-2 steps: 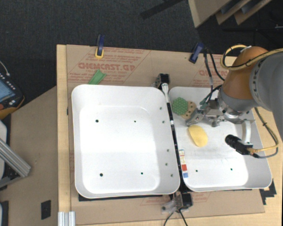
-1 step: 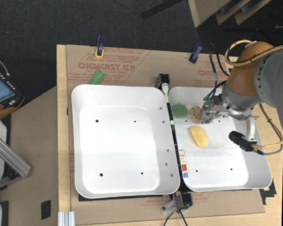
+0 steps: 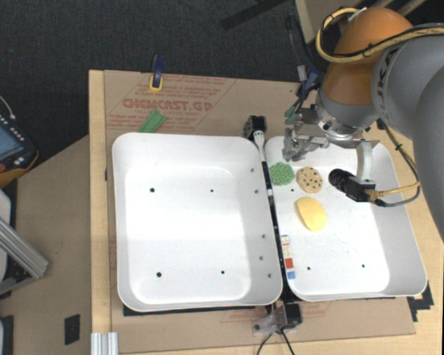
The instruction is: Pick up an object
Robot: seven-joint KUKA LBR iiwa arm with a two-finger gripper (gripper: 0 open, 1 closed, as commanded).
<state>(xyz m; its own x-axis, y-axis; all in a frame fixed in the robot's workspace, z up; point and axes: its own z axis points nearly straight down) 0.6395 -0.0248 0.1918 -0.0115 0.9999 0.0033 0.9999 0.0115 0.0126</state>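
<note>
- Camera view: two white bins are seen side by side on a cardboard-covered bench; the left bin takes up the centre of the frame, the right bin the right-hand part.
- Three objects are noted in the right bin, all in its upper left part: a green round piece next to the divide between the bins, a brown speckled cookie just to its right, and a yellow lemon-shaped item below the cookie.
- The arm is seen entering from the upper right of the frame, orange band uppermost.
- The gripper is placed just above the green round piece and the cookie, apparently low over that corner of the bin.
- It cannot be told whether the gripper is open or closed; the view is too small and cluttered there.
- No object is seen lifted; all three are judged to rest on the bin floor.
- Progress, as judged: the approach appears made; grasp and lift are not yet done.
</note>
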